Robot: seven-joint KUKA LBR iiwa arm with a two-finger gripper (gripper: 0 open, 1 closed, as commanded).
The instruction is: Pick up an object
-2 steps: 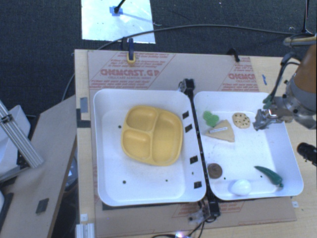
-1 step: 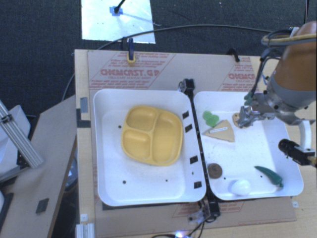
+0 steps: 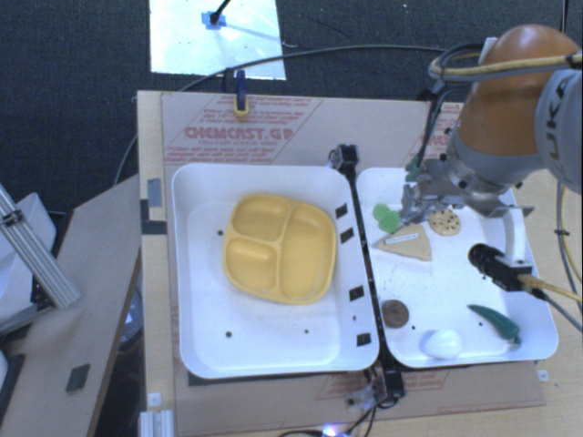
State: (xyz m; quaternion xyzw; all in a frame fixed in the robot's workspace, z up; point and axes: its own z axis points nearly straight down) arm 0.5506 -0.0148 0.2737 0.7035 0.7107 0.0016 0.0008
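From my remote seat I see the gripper [image 3: 414, 206] low in the far half of the right bin [image 3: 437, 289], with the arm [image 3: 510, 89] leaning in over that bin's far right corner. The wrist body hides the tip, so I cannot tell whether the claw is released or clenched, and nothing I can see is caught in it. Since the task accepts any object, I judge the target by what lies nearest. 3 candidates crowd the tip: a small green piece [image 3: 386, 217] just beside it toward the divider, a tan cookie [image 3: 444, 221] just beside it on the other side, and a pale wedge [image 3: 405, 244] lying flat just in front. All 3 appear to rest on the bin floor, so I would call the pick not yet made. A brown disc [image 3: 394, 313], a white egg [image 3: 444, 343] and a green pepper [image 3: 495, 320] sit along the near edge, well apart from the tip. The left bin [image 3: 182, 271] holds only 1 item, a yellow divided tray [image 3: 280, 248], broad and flat, a poor fit for a narrow claw. That likely explains working the right side. With the cluster this tight, I think the main risk is a nudge rather than a grip.
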